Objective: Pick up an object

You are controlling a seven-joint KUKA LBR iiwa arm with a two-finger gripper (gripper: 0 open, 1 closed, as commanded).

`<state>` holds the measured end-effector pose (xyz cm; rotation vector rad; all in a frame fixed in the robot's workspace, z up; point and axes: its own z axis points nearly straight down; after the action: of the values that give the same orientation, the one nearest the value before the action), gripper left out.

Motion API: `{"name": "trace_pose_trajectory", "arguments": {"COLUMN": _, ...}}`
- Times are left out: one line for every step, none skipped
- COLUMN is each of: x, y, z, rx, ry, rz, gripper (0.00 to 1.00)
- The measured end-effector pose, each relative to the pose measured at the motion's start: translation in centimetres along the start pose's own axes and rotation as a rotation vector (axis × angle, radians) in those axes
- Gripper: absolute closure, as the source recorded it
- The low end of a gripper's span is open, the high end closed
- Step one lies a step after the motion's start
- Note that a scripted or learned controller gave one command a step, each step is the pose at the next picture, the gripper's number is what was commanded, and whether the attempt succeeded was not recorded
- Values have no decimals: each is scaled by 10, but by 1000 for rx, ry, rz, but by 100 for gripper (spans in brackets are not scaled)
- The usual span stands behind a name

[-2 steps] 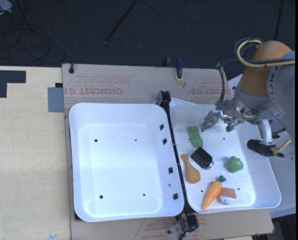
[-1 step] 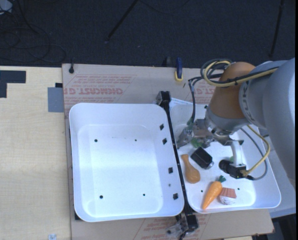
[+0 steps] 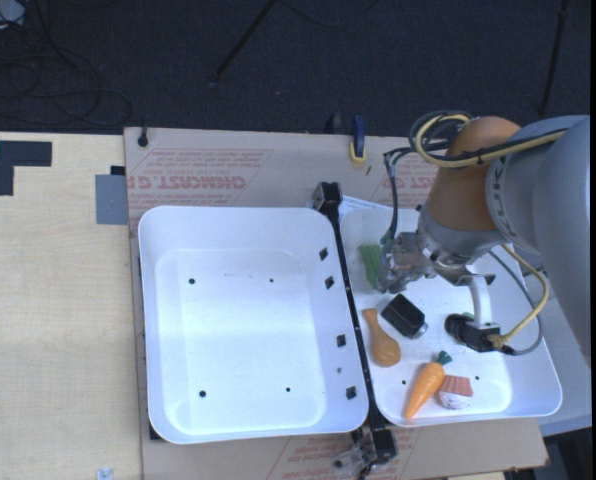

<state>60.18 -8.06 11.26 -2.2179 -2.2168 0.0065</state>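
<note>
I look down at my big grey robot arm with the orange band. It reaches in from the right side. Its gripper hangs low over the shallow white bin on the right, near that bin's left wall. I cannot tell if the gripper is spread apart or pressed together, and I see nothing held in it.

All the things I could pick sit in this right bin. A small green piece lies just beside the gripper, on its left, close to the wall. A small black block lies tilted just below the gripper. I cannot tell if they touch. A tan, pear-shaped toy lies next to the black block, on its lower left. An orange toy carrot with a green top lies slanted nearer the front of the bin. Its green top points up and to the right. A small red and white toy sits right beside the carrot.

The other shallow white bin sits on the left, side by side with the first one. Both bins rest on a brown cardboard sheet on the pale bench.
</note>
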Motion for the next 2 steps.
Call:
{"name": "trace_pose_trajectory", "arguments": {"x": -4, "y": -1, "z": -171, "rx": -19, "ry": -3, "rz": -2, "gripper": 100}}
{"name": "trace_pose_trajectory", "arguments": {"x": -47, "y": -11, "z": -319, "rx": -21, "ry": -6, "rz": 2, "gripper": 100}}
